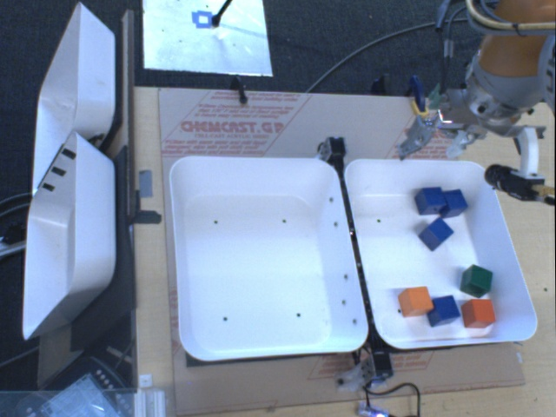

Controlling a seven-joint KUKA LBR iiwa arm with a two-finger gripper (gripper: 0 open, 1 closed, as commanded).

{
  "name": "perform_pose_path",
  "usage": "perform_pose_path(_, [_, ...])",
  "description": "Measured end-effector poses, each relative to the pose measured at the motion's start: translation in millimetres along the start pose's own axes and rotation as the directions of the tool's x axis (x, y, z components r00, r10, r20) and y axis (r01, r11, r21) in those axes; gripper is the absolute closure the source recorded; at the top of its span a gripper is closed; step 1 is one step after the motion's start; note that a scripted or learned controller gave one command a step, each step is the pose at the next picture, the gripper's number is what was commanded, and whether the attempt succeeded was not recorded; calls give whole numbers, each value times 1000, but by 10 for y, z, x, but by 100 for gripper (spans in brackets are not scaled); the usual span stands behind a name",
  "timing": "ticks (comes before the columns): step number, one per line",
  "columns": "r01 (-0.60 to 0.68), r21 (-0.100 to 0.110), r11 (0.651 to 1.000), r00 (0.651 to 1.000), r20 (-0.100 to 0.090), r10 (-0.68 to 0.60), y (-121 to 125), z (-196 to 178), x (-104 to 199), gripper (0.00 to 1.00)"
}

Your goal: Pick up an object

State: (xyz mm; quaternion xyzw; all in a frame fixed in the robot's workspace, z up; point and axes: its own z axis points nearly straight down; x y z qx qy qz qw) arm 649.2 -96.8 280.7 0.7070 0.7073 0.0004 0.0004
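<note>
The right bin (388,241) holds several small blocks. Two blue blocks (430,200) touch each other near its back, and a third blue block (435,233) lies just in front of them. A green block (476,280) sits by the right wall. Along the front stand an orange block (415,301), a blue block (443,310) and an orange-red block (478,313). My gripper (419,137) hangs over the bench just behind the right bin's back rim, away from all blocks, with nothing seen in it.
The left bin (261,259) stands beside the right one, their rims meeting at the middle. Spare white bins (69,172) lean at the far left. A metal plate (207,24) lies at the back. A black fitting (512,181) juts in by the right bin's far corner.
</note>
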Motion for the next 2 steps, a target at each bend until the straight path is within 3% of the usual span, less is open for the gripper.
perform_pose_path(1, [-8,4,1000,1000,2,8,-596,509,-819,0])
perform_pose_path(2, [-4,12,1000,1000,-2,4,-1336,1937,-985,0])
